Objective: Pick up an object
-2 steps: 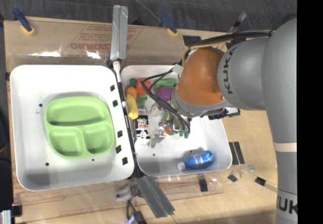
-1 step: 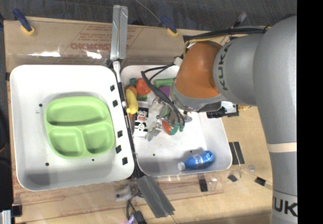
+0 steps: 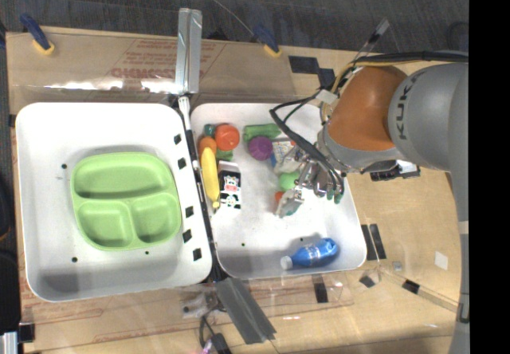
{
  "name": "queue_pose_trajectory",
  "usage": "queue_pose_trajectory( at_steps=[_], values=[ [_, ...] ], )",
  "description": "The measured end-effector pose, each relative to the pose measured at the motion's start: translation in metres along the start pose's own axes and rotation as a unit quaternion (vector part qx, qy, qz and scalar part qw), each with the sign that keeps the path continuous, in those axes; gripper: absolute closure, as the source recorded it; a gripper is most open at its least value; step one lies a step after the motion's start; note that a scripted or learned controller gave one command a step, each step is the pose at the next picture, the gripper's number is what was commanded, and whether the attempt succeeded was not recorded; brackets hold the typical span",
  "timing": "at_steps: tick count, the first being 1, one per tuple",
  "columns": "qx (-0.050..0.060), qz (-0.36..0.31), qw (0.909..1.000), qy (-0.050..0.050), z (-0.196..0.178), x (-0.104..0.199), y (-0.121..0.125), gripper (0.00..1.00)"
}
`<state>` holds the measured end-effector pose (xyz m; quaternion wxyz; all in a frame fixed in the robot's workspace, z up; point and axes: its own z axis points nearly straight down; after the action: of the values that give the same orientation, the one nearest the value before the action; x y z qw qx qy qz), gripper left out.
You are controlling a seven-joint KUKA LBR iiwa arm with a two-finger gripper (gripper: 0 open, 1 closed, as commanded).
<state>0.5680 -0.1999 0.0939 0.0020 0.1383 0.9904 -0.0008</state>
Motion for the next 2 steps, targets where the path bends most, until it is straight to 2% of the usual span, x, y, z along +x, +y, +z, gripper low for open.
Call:
queue_pose_trajectory(
  at_steps=[1, 2],
  values=[
    [-0.001, -0.059, 0.9982, 0.002, 0.001, 0.007, 0.002, 0.00],
    [-0.001, -0.153, 0.9883, -0.001, 0.000, -0.005, -0.007, 0.00]
  ],
)
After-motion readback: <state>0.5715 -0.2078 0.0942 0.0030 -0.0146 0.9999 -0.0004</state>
